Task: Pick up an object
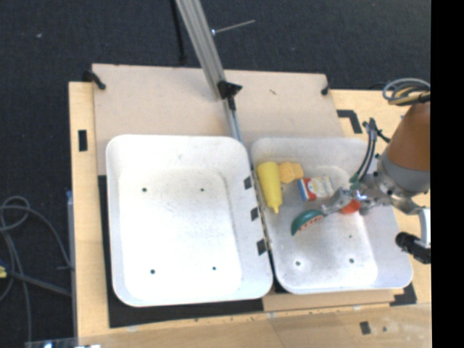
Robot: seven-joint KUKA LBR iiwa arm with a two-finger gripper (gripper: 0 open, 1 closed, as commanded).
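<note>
The right bin (326,270) holds a yellow bottle (270,183) against its left wall, with a small yellow-orange piece (291,170) beside it. A red-and-white object (313,188) lies near the middle. A green curved object (307,221) rests just below it. A small red object (350,207) sits close under the arm's wrist. My gripper (335,203) reaches in from the right, low over the bin, between the red-and-white object and the green one.
The left bin (181,220) stands beside the right one, their walls meeting at the centre. A slanted metal pole (206,46) rises behind the bins. Cables (22,238) lie on the dark floor at the left.
</note>
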